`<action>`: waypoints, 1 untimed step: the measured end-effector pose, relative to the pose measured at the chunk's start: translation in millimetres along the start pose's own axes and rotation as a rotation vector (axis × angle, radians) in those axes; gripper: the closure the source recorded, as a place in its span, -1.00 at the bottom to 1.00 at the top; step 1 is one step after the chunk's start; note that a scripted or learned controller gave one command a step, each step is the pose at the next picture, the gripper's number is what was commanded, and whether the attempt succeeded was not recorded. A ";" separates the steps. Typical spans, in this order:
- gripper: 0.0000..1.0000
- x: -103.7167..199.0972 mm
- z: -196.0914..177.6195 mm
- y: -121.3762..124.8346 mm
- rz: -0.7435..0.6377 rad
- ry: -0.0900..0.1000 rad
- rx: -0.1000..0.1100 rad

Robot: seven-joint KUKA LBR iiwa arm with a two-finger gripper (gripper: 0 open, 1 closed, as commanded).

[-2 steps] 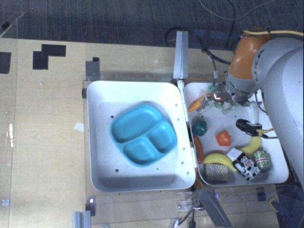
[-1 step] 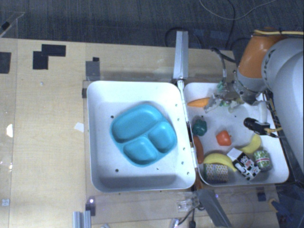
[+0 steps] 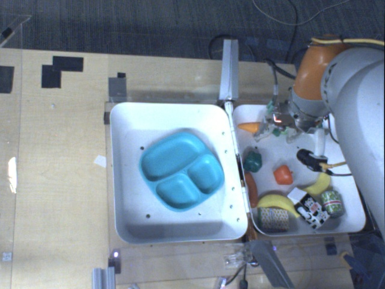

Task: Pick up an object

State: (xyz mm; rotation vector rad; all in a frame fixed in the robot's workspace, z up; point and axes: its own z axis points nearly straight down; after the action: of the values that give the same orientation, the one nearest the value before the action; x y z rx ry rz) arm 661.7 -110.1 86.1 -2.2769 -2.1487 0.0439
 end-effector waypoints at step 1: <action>-1.00 5.4 0.7 -0.9 -0.045 0.000 0.002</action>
State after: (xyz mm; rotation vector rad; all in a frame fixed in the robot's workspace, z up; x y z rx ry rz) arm 661.0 -104.7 85.4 -2.2270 -2.1977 0.0450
